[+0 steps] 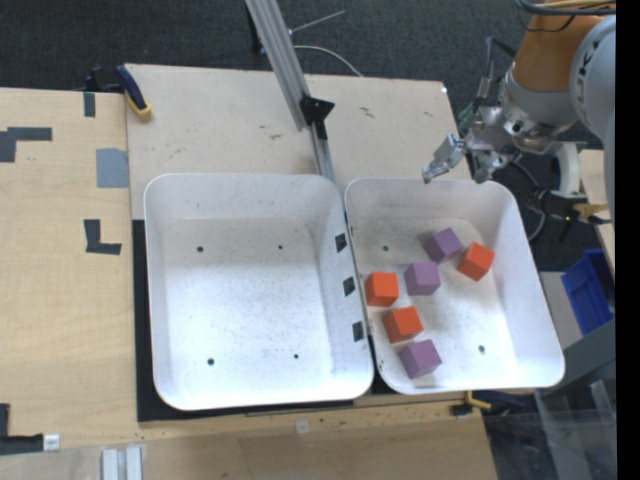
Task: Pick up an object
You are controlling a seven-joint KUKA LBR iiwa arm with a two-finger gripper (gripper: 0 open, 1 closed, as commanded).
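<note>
Three purple cubes (442,243), (422,278), (421,358) and three orange cubes (476,261), (381,288), (403,323) lie loose in the right white bin (532,298). My gripper (458,164) hangs over that bin's back rim, up and behind the cubes, on the grey arm with the orange band (560,38). Its fingers stand open with nothing between them. The closest cube to it is the back purple one.
The left white bin (152,268) adjoins the right one along a shared middle wall. A slanted metal rail (285,58) runs down to the bins' back edge. A yellow-and-blue clamp (133,92) sits at the back left. Cables and a blue box (588,288) lie to the right.
</note>
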